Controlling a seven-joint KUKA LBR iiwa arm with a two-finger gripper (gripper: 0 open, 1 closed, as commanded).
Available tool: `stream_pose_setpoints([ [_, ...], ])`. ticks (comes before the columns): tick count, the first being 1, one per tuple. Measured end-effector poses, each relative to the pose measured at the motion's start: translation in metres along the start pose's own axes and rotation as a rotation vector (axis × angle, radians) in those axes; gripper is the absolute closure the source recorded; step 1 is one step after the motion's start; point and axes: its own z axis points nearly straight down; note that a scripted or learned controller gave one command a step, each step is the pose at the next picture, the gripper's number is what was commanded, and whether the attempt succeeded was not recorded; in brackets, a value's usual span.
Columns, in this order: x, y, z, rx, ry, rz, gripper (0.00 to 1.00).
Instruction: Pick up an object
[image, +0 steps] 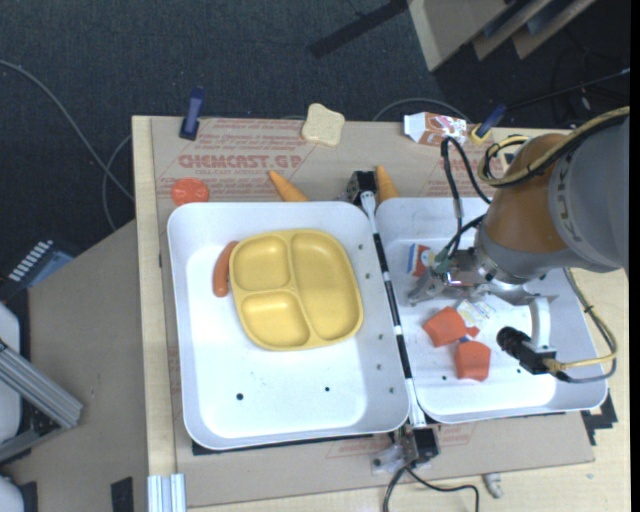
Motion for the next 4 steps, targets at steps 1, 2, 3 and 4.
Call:
stream_pose_setpoints([
  [1, -0.009, -0.030, -0.001, -0.006, -0.002, -0.001, 0.00],
  [2, -0.006, -0.045, -0.001, -0.009, -0.004, 0.000, 0.00],
  [3, -0.006, -0.044, -0.012, -0.012, -0.005, 0.001, 1.00],
  [4, -0.006, -0.045, -0.012, -0.012, -0.005, 0.001, 0.00],
])
